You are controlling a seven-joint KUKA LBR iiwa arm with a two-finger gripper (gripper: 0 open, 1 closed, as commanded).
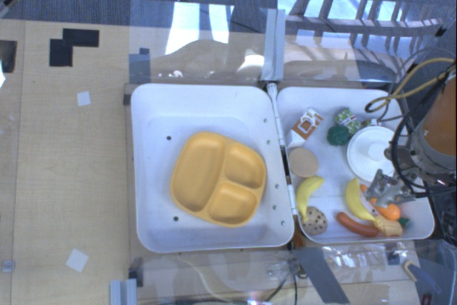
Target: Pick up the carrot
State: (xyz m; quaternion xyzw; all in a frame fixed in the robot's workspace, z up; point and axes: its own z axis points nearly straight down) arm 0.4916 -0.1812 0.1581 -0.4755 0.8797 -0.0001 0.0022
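Hot dog (358, 226) lay just left below the claw (383, 195); I saw the arm (437, 126) reaching from right, claw beside the carrot (389, 211); opening indeterminate.

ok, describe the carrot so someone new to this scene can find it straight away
Look in the right white bin, the one crowded with toy food, and go to its near right corner, beside the claw. The carrot is the small bright orange piece there, between a yellow banana and the bin's right wall. Unlike the longer, darker red-brown sausage just below it, it is short and vivid orange.
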